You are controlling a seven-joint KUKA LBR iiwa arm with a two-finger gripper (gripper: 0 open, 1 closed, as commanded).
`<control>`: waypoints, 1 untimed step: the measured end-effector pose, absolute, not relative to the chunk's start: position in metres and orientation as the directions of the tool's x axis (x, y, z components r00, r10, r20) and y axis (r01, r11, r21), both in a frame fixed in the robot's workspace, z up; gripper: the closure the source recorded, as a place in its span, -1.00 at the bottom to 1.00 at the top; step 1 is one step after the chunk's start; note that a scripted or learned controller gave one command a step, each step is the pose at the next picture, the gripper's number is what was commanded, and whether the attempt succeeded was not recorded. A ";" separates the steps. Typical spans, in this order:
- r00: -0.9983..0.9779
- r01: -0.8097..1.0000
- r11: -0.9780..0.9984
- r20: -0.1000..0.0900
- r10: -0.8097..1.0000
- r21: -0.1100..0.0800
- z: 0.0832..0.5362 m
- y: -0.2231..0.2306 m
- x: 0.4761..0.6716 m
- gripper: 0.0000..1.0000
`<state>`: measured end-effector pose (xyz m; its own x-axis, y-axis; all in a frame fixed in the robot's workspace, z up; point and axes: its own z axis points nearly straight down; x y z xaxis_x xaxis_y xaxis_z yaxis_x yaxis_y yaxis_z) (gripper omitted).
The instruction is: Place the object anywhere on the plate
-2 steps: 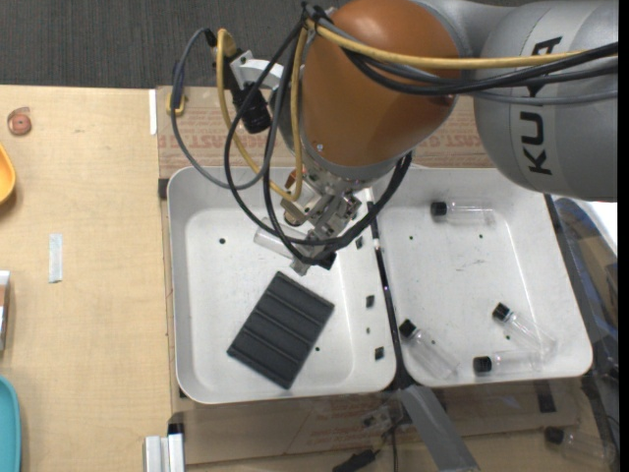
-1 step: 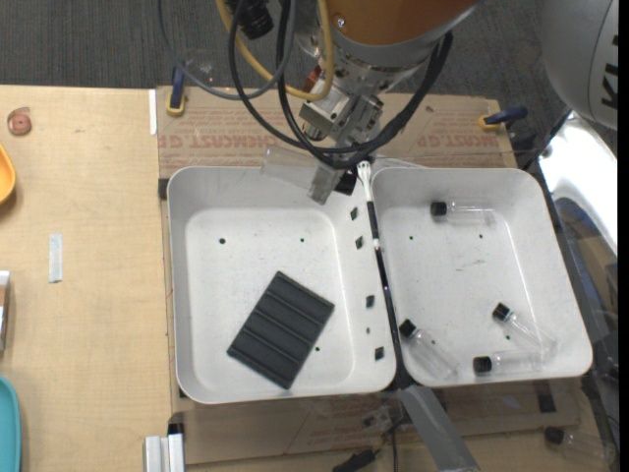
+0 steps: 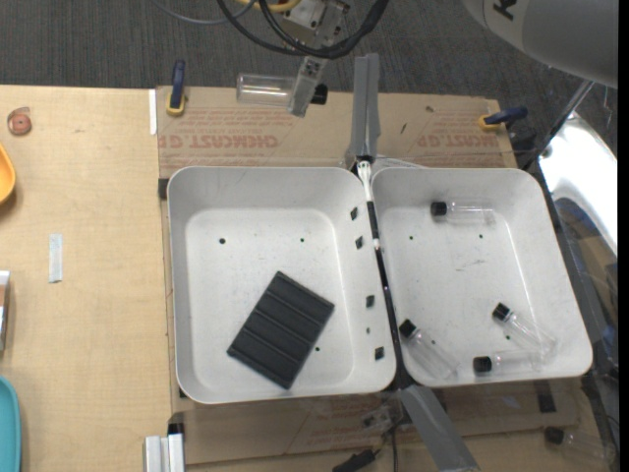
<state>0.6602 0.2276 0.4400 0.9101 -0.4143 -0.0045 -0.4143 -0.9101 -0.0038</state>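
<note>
A black ribbed rectangular plate (image 3: 282, 328) lies at a slant on the floor of the left bin (image 3: 197, 264), toward its front. My gripper (image 3: 309, 85) hangs high at the top of the view, beyond the back edge of both bins. It is shut on a clear vial (image 3: 262, 88) that sticks out level to the left of the fingers, with a black cap on the right side. The vial is far behind the plate and well above the bench.
The right bin (image 3: 550, 254) holds several clear vials with black caps: one at the back (image 3: 462, 209) and others near the front (image 3: 521, 327) (image 3: 428, 348) (image 3: 503, 363). Cardboard lies under the bins. Clamps (image 3: 177, 87) (image 3: 501, 118) sit at the back corners.
</note>
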 end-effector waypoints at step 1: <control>0.906 -0.423 -0.906 -0.011 -0.423 -0.006 0.446 0.226 0.662 1.00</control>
